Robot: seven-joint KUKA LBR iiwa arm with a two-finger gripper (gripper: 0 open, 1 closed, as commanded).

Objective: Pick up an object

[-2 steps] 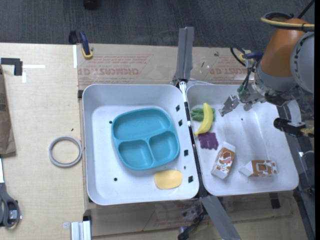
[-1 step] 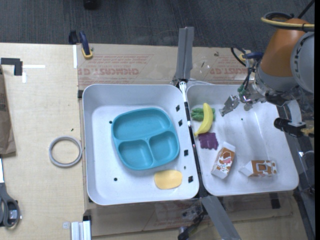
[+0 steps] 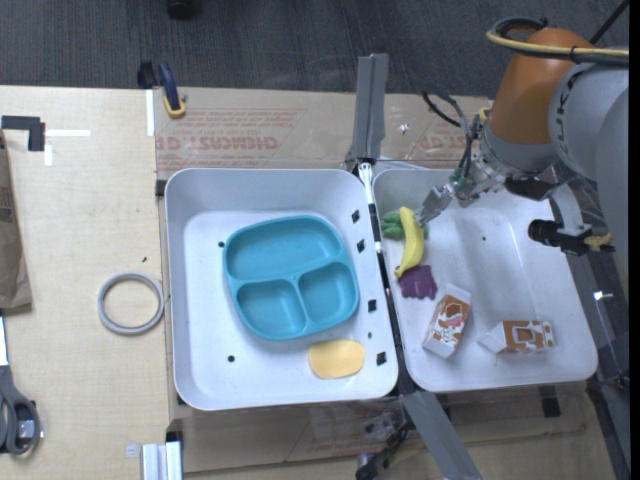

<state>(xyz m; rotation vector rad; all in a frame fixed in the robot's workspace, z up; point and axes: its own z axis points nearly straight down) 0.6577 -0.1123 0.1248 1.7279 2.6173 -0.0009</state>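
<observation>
My gripper [image 3: 441, 202] hangs over the back left part of the right bin [image 3: 560, 368], its tips pointing down-left toward a yellow banana [image 3: 409, 246]. The banana lies along the bin's left wall, with a green piece [image 3: 391, 224] beside its top end and a purple toy [image 3: 418, 282] just below it. Nearer the front lie a small white carton [image 3: 447, 323] and a second carton [image 3: 520, 336] on its side. Nothing shows between the fingers.
The left bin [image 3: 190, 318] holds a blue three-compartment tray [image 3: 290, 276] and a yellow oval piece [image 3: 336, 358]. A grey post [image 3: 369, 108] rises behind the bins' divider. On the bench at left lie a grey ring [image 3: 131, 301] and scissors [image 3: 18, 418].
</observation>
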